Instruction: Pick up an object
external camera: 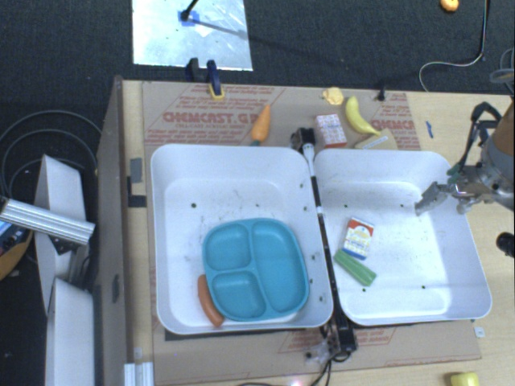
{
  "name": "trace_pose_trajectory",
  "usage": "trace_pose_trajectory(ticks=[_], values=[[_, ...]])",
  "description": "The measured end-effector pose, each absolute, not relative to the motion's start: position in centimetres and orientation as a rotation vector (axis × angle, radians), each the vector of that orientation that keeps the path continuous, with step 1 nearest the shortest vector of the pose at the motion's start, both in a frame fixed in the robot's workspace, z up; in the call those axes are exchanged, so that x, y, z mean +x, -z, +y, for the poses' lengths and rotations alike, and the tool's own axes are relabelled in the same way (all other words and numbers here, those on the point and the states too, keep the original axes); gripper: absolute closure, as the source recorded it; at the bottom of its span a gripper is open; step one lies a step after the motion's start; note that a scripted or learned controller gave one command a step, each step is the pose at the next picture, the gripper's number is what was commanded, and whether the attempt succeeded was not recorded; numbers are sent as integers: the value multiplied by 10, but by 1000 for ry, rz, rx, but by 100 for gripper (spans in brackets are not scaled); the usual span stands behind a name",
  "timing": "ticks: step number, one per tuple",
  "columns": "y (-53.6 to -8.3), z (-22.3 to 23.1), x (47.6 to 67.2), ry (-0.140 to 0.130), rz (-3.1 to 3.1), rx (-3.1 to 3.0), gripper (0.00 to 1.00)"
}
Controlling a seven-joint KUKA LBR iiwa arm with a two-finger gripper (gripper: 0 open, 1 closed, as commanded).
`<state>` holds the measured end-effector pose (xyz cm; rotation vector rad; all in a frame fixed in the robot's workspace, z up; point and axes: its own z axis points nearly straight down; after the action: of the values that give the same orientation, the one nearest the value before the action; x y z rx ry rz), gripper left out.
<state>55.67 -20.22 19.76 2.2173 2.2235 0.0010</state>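
Note:
In the right bin [463, 296] a small white, red and blue box [359, 238] lies left of centre. A green stick-shaped piece [355, 267] rests just below it. My gripper [438, 195] hangs over the upper right part of this bin, up and to the right of the box, with nothing visibly held. The left bin [173, 215] holds a blue divided plate [255, 269]. An orange sausage-shaped piece [210, 299] lies at the plate's lower left.
Behind the bins lie a carrot [260, 125], a small pink box [331, 129], a banana [358, 117] and a yellow bit [333, 96]. The central rim [318, 207] divides the bins. A foil sheet [191, 22] lies on the floor beyond.

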Motion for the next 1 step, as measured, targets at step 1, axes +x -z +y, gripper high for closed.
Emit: trace_pose_trajectory(ticks=[1], values=[[-135, -126, 563, -1, 2236, 2213, 0]])
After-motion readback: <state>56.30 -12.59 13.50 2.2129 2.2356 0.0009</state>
